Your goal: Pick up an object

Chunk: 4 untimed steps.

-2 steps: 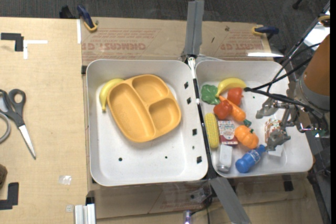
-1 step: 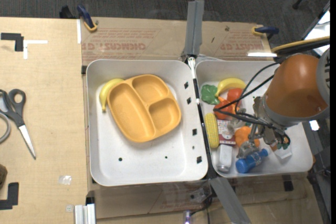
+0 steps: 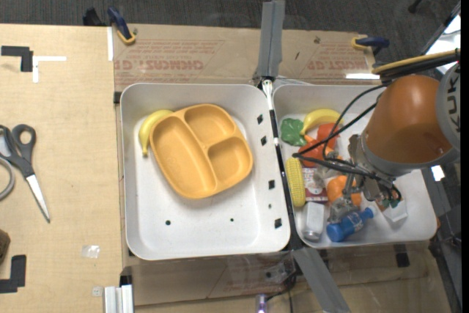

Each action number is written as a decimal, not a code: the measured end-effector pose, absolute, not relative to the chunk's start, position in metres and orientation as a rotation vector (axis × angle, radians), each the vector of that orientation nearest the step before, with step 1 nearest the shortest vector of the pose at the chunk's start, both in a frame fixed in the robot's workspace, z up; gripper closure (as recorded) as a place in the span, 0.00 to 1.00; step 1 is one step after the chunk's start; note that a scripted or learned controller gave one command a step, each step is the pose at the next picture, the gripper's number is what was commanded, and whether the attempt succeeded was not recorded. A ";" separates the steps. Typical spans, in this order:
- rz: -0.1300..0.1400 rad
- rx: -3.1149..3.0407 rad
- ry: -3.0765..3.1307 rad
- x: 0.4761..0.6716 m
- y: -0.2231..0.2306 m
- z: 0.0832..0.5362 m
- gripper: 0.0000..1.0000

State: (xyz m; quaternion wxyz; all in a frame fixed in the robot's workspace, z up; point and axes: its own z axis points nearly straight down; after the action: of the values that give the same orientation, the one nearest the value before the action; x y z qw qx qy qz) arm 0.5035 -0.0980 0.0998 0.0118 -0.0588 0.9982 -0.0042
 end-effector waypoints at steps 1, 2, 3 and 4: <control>-0.013 -0.190 3.109 0.506 -0.097 0.110 1.00; -0.012 -0.189 3.109 0.506 -0.096 0.110 0.00; -0.015 -0.193 3.105 0.508 -0.096 0.119 1.00; -0.014 -0.192 3.105 0.508 -0.096 0.119 0.00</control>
State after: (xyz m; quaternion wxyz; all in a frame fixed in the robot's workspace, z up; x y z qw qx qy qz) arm 0.5075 -0.0961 0.1190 0.0152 -0.0616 0.9980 -0.0046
